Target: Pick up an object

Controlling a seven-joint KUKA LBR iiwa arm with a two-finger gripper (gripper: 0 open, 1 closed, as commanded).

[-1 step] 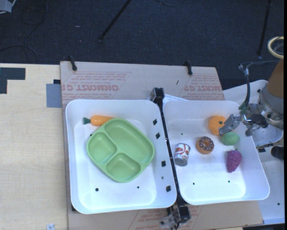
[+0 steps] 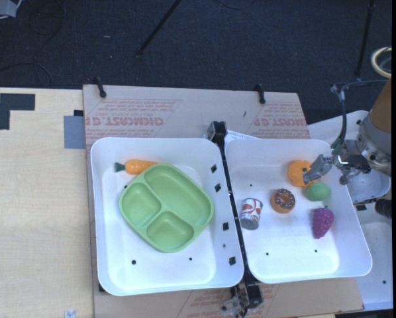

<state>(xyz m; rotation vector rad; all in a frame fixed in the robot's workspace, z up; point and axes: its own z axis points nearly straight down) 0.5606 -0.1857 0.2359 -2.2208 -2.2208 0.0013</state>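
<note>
Camera view: my gripper (image 2: 315,171) low over right bin (image 2: 357,257), jaw state unreadable.
Risk: orange fruit (image 2: 297,171) and green ball (image 2: 318,191) sit touching; I may nudge both, grasp neither.

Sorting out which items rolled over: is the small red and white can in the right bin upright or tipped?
Tipped. The can lies on its side on the right bin's floor, its round end showing.

grey metal hand (image 2: 319,167) under an orange-banded wrist, with a thin dark cable.

Green tray (image 2: 166,207) glossy plastic; white bins (image 2: 105,244) smooth plastic; backing board (image 2: 185,114) matt, perhaps cardboard.
</note>
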